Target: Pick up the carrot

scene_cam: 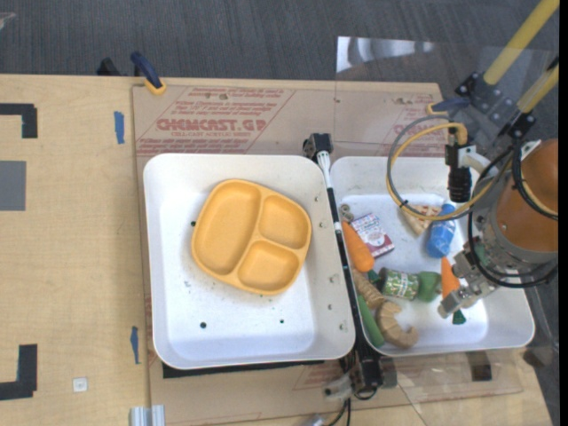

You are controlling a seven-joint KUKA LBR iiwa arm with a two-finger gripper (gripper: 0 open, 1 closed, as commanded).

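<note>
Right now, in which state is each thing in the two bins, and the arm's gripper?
Carrot: lying on the right bin's floor by its left wall, not gripped.
Yellow plate: flat, right way up, in the left bin.
Green bottle: lying on its side.
Gripper: low in the right bin, apart from the carrot.

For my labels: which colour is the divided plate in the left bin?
Yellow-orange divided plate, clearest in the camera view.

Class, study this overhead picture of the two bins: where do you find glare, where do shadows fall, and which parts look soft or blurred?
Camera view: even, diffuse light; faint glare on a clear sheet at the top; a soft shadow under the yellow divided plate; the gripper and the small items around the carrot look slightly soft.
</note>
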